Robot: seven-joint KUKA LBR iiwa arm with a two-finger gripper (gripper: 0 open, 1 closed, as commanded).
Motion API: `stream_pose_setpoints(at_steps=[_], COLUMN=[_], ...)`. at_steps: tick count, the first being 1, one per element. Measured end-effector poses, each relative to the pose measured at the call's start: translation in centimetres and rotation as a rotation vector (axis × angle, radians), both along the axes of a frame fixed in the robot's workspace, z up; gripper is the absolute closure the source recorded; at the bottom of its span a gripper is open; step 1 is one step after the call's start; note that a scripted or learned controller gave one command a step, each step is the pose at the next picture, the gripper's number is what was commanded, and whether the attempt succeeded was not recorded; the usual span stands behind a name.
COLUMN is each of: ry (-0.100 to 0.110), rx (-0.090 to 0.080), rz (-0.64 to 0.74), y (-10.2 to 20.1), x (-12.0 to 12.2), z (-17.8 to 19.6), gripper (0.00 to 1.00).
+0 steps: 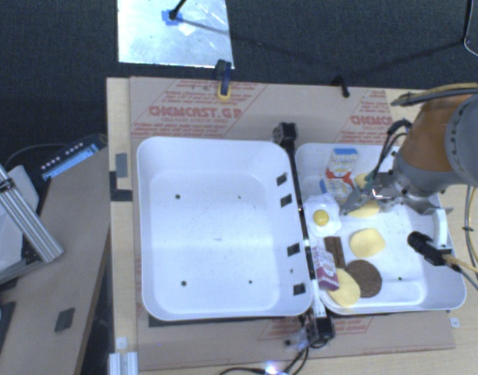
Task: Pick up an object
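1. Two shallow white bins are seen side by side on the bench; the left bin has only its bare floor showing, and the right bin holds all the objects.
2. The gripper is lowered into the upper middle of the right bin, with the grey arm reaching in from the right.
3. Whether the claw is open or closed cannot be told.
4. A pale yellow piece lies just beside the gripper tip; contact cannot be judged.
5. A small carton stands just above and left of the gripper.
6. A fried egg lies near the bin's left wall.
7. A yellow block rests below the gripper.
8. A brown cookie, a yellow round piece and a wrapped chocolate bar crowd the lower left corner.
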State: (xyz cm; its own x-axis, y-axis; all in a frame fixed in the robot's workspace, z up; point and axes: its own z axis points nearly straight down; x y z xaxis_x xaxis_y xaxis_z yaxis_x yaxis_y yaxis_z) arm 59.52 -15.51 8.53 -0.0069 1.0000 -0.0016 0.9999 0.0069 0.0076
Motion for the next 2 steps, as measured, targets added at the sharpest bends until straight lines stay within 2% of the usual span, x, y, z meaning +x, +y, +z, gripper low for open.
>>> stream_pose_setpoints(at_steps=[1, 2], ry=[0.003, 0.015], rx=[0.001, 0.006], rz=[-0.002, -0.004], y=[-0.1, 6.3], x=[-0.2, -8.9], z=[1.1, -0.2], gripper=[1.0, 1.0])
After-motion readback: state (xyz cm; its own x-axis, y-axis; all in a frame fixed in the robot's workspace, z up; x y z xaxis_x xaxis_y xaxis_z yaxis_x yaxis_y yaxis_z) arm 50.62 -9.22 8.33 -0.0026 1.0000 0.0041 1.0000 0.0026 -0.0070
